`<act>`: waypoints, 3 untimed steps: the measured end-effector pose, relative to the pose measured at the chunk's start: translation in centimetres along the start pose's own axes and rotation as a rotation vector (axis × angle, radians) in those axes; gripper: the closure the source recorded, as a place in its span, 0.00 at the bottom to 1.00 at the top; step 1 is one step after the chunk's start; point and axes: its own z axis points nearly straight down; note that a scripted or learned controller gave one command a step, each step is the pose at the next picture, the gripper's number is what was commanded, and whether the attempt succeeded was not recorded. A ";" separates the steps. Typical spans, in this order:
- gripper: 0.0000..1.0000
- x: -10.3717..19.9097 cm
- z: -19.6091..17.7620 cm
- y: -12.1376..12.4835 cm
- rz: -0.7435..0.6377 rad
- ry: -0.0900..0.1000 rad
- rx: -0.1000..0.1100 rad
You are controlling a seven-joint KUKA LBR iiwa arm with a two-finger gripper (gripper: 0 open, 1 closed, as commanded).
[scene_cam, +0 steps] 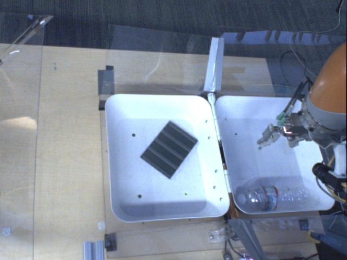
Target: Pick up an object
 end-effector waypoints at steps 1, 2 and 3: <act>0.00 5.7 5.6 -2.8 0.139 0.000 0.000; 0.00 2.2 -0.8 4.7 0.235 -0.001 -0.002; 0.00 7.6 5.7 -1.4 0.263 0.000 0.002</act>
